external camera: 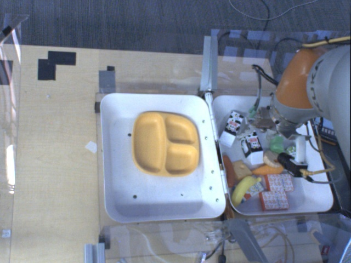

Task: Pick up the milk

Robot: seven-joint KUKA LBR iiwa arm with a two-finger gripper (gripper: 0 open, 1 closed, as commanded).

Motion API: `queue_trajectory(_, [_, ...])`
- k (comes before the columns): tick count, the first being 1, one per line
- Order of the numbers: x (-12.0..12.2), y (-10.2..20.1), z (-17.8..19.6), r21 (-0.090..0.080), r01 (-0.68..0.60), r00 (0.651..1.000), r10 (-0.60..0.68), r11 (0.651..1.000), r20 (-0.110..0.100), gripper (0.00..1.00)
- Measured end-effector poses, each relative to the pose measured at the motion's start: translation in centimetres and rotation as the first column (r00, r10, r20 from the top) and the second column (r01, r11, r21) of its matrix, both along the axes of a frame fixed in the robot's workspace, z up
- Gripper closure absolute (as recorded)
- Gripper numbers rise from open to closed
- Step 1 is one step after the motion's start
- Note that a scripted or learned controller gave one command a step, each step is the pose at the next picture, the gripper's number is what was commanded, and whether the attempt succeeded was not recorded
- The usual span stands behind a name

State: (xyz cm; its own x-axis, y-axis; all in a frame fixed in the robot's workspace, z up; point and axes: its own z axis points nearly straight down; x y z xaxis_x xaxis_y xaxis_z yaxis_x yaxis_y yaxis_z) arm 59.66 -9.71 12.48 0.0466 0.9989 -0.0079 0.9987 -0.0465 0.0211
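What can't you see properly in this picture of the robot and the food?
- Gripper: in the camera view the grey wrist and orange band cover it, so its fingers are hidden.
- Right bin: the arm hides part of its far side.
- Milk cartons and: too small for their print to be read.
- Green item: partly covered by the arm; what it is stays unclear.

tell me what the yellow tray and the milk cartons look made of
Tray: likely moulded plastic, matte yellow, with rounded compartments in one piece. Milk cartons: seemingly printed paperboard or toy plastic, white with black patches and folded boxy edges; too small to be sure.
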Motion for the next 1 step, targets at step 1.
queue_trajectory(1, [-1.31, 0.08, -1.91, 0.008, 0.199, 0.980, -0.199, 0.980, -0.011, 0.00])
